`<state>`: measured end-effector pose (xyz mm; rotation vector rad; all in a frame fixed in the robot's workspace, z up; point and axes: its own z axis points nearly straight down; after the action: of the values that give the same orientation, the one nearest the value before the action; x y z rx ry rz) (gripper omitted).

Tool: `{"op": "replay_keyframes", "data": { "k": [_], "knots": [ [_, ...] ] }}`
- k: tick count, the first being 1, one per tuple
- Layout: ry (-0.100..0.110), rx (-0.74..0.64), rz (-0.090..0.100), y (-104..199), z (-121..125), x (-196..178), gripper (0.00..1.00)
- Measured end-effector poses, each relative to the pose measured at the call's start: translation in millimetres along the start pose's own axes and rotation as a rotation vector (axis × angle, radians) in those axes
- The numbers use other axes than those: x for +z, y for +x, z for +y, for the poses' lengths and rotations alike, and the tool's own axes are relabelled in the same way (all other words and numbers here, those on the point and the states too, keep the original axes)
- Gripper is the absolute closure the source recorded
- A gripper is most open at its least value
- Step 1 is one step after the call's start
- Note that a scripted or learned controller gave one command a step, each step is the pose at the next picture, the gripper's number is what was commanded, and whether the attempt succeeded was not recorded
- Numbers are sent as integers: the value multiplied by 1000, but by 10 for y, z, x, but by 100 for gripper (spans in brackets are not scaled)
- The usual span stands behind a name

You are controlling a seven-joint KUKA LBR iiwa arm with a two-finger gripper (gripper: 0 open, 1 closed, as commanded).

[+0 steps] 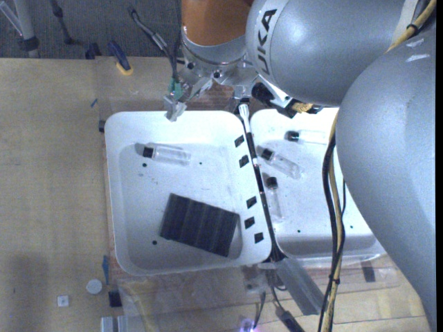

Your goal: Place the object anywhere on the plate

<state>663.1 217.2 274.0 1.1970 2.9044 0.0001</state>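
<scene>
Closest to the lens, the grey arm bulks across the right side, its orange band above the wrist near the top. The tool hangs at the far rim of the left bin, near its back left corner. From this angle I cannot tell whether it is wide or narrow, and nothing shows in its grip.

Two white bins sit side by side on the tabletop, their rims touching along the middle. The right bin is partly covered by the arm.

The left bin holds two things. One dark ribbed plate lies flat and slightly turned in the near half, close to the near wall. One clear vial with a black cap lies on its side in the far half, well apart from the plate and near the tool. Bare white floor lies between them and along the left wall.

The right bin holds what look like three more capped vials, lying close to the shared rim.

A small round disc lies on the tabletop near the left bin's near corner.
</scene>
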Motion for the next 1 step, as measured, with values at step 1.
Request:
{"op": "replay_keyframes", "data": {
  "k": [1],
  "knots": [
    [-4, -64, -3, 29, 17, -113, 100]
  ]
}}
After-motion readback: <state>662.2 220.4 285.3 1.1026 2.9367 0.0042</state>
